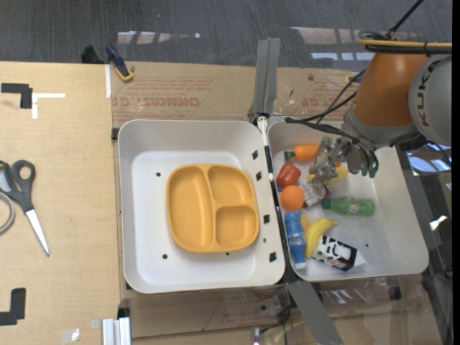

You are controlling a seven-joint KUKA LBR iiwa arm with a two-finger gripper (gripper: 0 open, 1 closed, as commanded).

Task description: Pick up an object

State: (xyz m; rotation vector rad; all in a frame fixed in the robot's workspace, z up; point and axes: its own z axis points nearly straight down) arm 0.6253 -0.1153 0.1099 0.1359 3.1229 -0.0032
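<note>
- Packet, black and white (336,252), at the near edge of the right bin (402,257): lies flat with open floor on its right. A thin target, so I judge it poor for a pinch from above.
- Blue bottle (293,239), lying lengthwise against the wall shared with the left bin (136,264): the wall leaves little room on that side.
- Banana (318,230), just beside the blue bottle and touching or nearly touching the packet: crowded.
- Green bottle (350,206), lying on its side with bare floor beyond its cap end: I judge this the cleanest pick, closing across its narrow width.
- Orange ball (292,198) and red pepper (288,174), packed near the shared wall: round things, likely to roll out of a grasp.
- My gripper (332,162), low over the clutter in the middle of the right bin, above a small crumpled wrapper (314,192) and a yellow piece (338,171): whether it is open or closed I cannot tell, and I see nothing held in it.
- Orange carrot-like piece (305,152), farthest back, beside my gripper.
- Advice to self: centre on one item before descending, since straddling two neighbours would likely spoil the lift.
</note>
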